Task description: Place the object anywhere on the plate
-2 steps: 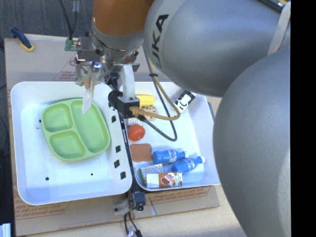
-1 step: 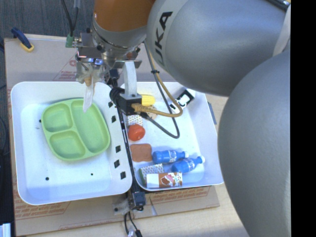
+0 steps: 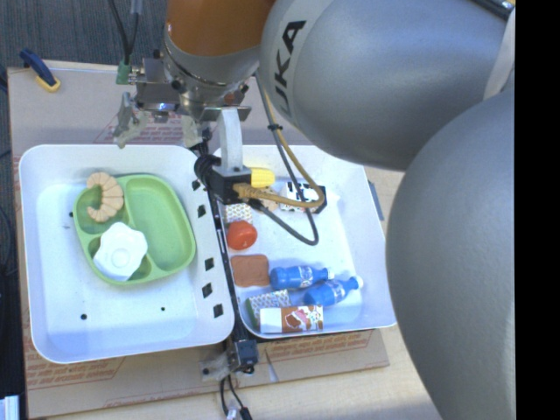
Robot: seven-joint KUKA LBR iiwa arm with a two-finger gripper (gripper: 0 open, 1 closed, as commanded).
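Here the jaws stand apart over the far rim of the shallow white bin (image 3: 131, 315) holding the green divided plastic plate (image 3: 162, 217) with a white fried-egg toy (image 3: 120, 250).

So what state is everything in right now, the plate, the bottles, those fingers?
Green plate: flat in the left bin, holding a pastry and a fried egg.
Upper blue bottle: lying on its side, right bin.
Lower blue bottle: lying on its side beside it.
Carton: lying flat, right bin's front.
Gripper: fingers open, nothing between them, above the left bin's back rim.
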